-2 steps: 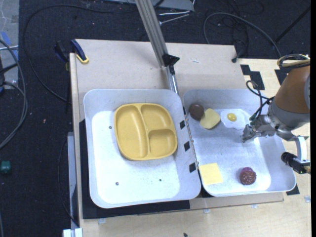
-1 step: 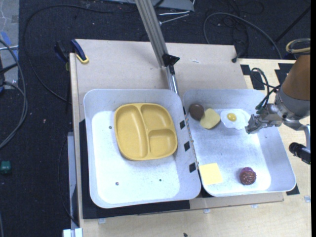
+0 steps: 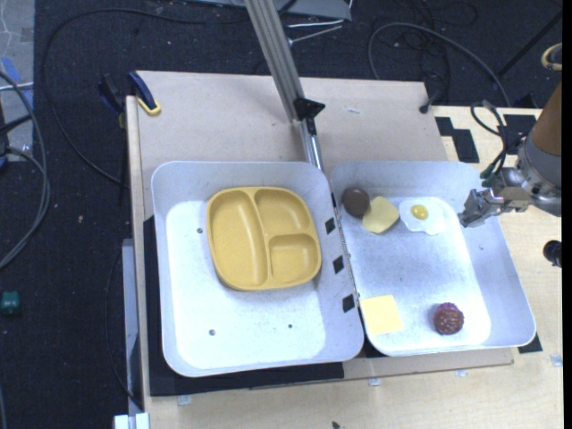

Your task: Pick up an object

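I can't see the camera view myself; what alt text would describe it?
A grey robot arm's pincer hovers at the right edge of the right white bin, which holds a toy fried egg, a brown piece, two yellow pieces and a dark red berry. The left white bin holds a yellow divided plate.

Dark carpeted floor (image 3: 71, 239) surrounded the light wooden bench (image 3: 223, 119); black cables (image 3: 63, 141) trailed at 9 o'clock, metal pole (image 3: 273, 43) at 12.
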### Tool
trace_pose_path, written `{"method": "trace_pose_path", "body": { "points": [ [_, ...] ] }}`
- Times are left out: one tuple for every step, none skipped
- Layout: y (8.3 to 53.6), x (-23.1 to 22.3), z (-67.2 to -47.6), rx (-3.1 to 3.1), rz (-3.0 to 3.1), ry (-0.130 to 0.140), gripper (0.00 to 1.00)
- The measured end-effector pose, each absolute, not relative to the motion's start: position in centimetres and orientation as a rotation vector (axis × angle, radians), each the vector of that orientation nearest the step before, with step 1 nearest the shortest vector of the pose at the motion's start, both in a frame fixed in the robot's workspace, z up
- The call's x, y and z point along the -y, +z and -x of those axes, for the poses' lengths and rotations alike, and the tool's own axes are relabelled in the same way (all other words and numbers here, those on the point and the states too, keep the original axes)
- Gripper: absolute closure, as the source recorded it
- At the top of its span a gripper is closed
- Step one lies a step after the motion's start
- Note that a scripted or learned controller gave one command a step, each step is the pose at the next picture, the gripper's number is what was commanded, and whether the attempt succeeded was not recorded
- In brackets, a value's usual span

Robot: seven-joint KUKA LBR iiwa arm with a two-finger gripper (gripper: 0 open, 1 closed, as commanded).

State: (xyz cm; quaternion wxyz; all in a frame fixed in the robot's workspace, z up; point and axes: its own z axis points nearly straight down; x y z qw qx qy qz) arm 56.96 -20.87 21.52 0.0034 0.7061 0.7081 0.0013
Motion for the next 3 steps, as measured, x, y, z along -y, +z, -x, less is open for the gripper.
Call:
{"method": "trace_pose_path", "body": {
  "points": [
    [22.5, 15.6, -55.5, -2.23, -2.214, 0.002, 1.0],
    [23.4, 10.5, -55.2, -2.232, -2.214, 0.002, 1.0],
    [22.6, 4.5, -53.9, -2.233, -2.215, -0.001, 1.0]
  ]
}}
